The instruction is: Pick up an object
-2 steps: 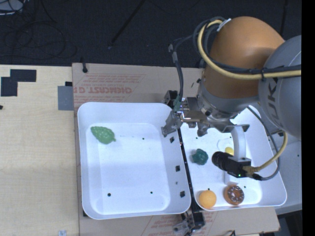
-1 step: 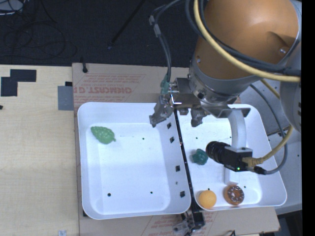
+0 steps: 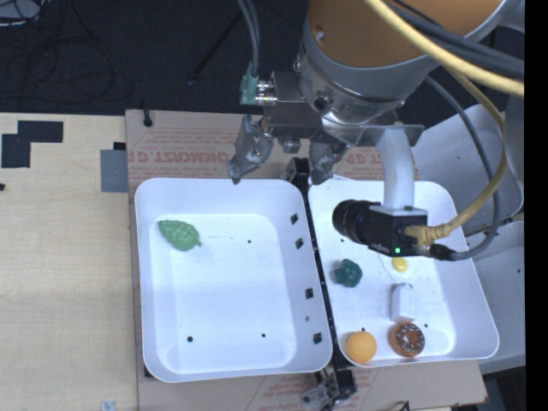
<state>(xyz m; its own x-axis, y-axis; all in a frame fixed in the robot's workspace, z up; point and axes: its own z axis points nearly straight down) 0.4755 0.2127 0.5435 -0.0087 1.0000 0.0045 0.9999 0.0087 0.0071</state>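
My gripper (image 3: pixel 278 163) hangs high over the far rim where the two bins meet, its two fingers spread apart with nothing between them. The left bin (image 3: pixel 223 341) holds a light green lumpy object (image 3: pixel 179 234) near its far left corner. In the right bin (image 3: pixel 467 332) lie a dark teal object (image 3: pixel 348 273), a small yellow piece (image 3: pixel 400 265), a white block (image 3: pixel 402 300), an orange ball (image 3: pixel 361 346) and a brown sprinkled doughnut (image 3: pixel 408 339).
The bins sit on cardboard (image 3: pixel 180 148) atop a pale wooden bench (image 3: pixel 60 255). The arm's large grey and orange body covers the upper right. A black divider strip (image 3: pixel 315 264) runs between the bins.
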